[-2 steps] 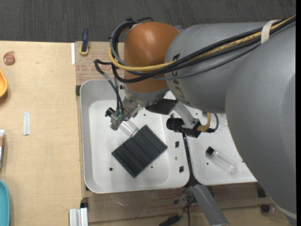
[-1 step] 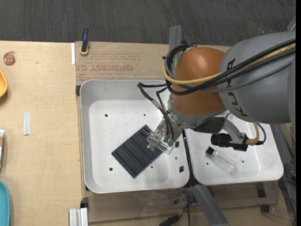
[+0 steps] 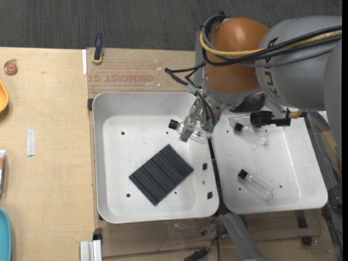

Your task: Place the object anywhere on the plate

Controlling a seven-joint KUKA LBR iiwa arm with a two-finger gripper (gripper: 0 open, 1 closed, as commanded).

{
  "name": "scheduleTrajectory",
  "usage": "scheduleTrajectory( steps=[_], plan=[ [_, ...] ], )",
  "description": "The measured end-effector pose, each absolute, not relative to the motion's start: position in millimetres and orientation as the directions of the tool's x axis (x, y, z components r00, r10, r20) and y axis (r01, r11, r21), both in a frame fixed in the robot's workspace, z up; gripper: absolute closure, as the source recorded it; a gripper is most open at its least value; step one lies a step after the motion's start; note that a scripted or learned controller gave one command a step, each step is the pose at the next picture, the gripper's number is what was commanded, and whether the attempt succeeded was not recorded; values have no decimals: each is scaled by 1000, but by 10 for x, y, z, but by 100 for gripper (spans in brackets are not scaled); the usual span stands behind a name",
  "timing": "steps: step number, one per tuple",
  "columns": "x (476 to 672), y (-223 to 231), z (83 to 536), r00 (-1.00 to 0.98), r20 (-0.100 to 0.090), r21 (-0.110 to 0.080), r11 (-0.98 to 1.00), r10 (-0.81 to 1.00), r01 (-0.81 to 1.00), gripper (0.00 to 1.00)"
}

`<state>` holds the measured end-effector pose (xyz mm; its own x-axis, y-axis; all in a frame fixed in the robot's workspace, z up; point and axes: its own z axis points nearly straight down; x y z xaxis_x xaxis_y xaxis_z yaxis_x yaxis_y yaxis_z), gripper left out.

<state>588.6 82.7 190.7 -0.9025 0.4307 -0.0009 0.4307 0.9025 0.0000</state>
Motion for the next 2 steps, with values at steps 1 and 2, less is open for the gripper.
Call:
scheduleTrajectory(
  steps=[1,2],
  plan=[
    [5424,841,2775,-948,-1,0,948,319,319,100],
    [5515,1470,2827,-990,-3,1,990,-140,-140,100]
  ],
)
